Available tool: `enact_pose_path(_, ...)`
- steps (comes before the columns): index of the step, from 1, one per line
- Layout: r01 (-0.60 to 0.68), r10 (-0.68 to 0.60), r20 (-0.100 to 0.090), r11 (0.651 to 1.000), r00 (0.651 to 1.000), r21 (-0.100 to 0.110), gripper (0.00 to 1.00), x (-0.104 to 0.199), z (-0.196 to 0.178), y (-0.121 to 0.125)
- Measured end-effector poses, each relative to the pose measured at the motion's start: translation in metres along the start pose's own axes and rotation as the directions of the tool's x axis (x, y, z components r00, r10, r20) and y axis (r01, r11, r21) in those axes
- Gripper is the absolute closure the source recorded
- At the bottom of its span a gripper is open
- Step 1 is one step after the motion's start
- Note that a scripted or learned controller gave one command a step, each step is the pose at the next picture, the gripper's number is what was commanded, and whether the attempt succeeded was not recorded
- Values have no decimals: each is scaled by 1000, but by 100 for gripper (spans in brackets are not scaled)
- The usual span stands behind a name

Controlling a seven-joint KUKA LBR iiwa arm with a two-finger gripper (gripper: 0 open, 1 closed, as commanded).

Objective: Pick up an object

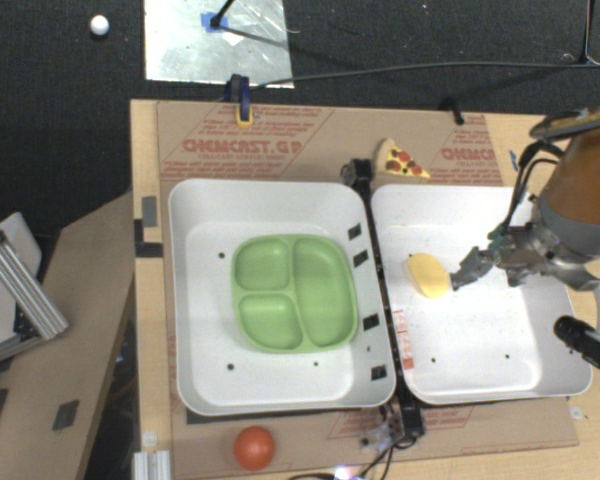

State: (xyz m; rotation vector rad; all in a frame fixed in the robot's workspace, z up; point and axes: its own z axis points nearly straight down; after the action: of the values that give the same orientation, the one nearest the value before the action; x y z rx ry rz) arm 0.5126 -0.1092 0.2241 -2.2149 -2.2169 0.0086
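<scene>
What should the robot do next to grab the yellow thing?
Probably slide a little further toward the yellow object and come down over it. The gripper sits just beside it, in the right bin, and the object lies on the bin floor, not between its fingers. Nothing else lies near it in that bin, so a short move should do.

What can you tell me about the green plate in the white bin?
The green plate is a pale green tray that looks like smooth plastic, with rounded corners. Raised ridges split it into three compartments: two smaller ones on the view's left, one above the other, and a longer one on the right. It lies flat, right side up and slightly turned, on the floor of the left bin, near the middle. Its compartments hold nothing. It touches only the bin floor.
</scene>
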Motion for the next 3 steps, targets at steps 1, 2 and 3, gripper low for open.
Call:
enact_pose_path(1,3,-3,2,1000,1000,-11,0,0,-5,2)
enact_pose_path(2,0,0,1,1000,1000,-7,0,-4,37,4)
enact_pose_path(3,0,0,1,1000,1000,-7,0,-2,81,-2)
